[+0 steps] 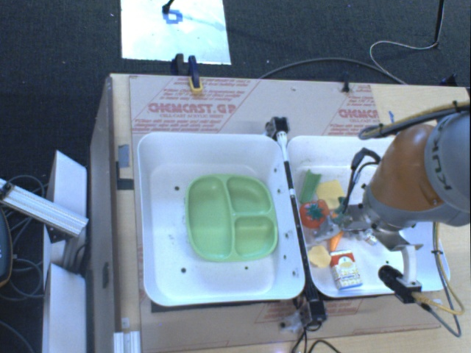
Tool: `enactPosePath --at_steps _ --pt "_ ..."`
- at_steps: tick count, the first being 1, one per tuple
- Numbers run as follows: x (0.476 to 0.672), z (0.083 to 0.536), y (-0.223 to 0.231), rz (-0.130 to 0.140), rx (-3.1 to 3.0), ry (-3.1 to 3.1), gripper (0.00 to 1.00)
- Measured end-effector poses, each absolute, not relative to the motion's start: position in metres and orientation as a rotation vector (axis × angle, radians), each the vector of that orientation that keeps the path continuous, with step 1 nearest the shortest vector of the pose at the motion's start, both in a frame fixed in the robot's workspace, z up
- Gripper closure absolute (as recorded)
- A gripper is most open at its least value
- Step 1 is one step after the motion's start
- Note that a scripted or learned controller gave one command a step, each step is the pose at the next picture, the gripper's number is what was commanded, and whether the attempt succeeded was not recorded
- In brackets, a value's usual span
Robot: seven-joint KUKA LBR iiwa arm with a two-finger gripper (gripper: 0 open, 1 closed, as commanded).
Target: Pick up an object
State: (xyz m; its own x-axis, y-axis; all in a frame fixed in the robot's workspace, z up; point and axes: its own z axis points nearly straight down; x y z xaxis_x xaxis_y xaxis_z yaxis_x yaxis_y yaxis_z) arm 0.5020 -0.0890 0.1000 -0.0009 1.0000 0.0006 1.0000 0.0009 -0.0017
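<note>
Here the arm [419, 175] enters from 3 o'clock and hangs over the right bin [324, 147]. The gripper [352, 223] is low among the bin's clutter; whether it is open or closed cannot be told. A red toy [315, 212] lies at its 9 o'clock, a small carton [345, 269] at 6 o'clock. The left bin [158, 197] holds a green tray [230, 218].

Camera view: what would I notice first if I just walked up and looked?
Probably the light green divided plate, alone in the left white bin. Next, the arm's orange band on the right, above the right bin, where a jumble of small colourful things lies, including a red-and-white carton near the front.
</note>
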Motion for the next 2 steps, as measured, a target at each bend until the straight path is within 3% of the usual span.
enactPosePath --at_steps 1,2 --pt "0.5035 0.1112 -0.0895 -0.002 -2.221 -2.224 1.00" --pt "0.5034 0.1112 -0.0894 -0.002 -2.221 -2.224 0.00"
